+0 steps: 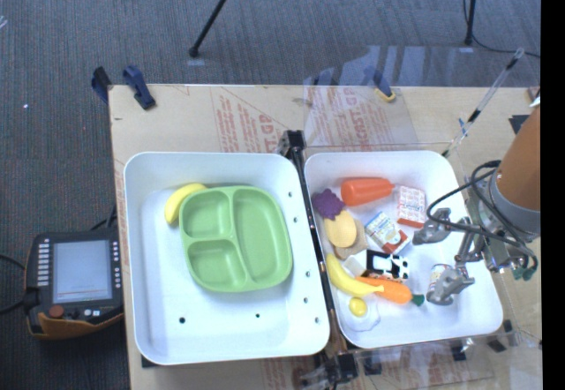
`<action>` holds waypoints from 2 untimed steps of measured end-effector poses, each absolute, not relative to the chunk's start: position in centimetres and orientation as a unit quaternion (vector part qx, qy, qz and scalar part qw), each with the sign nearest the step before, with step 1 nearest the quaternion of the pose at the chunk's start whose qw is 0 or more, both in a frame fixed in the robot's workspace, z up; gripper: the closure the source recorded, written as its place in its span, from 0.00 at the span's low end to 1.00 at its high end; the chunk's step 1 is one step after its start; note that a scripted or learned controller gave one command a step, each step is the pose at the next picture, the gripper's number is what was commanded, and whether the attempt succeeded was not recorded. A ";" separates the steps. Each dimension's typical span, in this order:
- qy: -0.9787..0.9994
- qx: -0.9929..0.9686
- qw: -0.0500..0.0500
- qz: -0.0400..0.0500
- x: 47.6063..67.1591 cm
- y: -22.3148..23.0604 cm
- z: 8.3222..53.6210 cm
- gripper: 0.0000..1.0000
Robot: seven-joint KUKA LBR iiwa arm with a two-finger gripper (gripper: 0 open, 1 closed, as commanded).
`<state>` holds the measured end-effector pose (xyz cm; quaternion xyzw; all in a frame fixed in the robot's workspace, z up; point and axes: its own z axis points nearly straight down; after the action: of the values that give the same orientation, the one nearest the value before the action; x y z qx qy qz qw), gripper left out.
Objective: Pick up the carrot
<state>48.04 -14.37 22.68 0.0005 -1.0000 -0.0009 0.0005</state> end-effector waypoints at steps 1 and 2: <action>-0.999 -0.051 -0.014 0.002 49.5 -14.3 11.0 0.00; -0.992 -0.120 -0.025 0.005 49.0 -10.3 10.3 0.00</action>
<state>48.96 -10.30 10.28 -0.1199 -0.9925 0.0053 -0.0246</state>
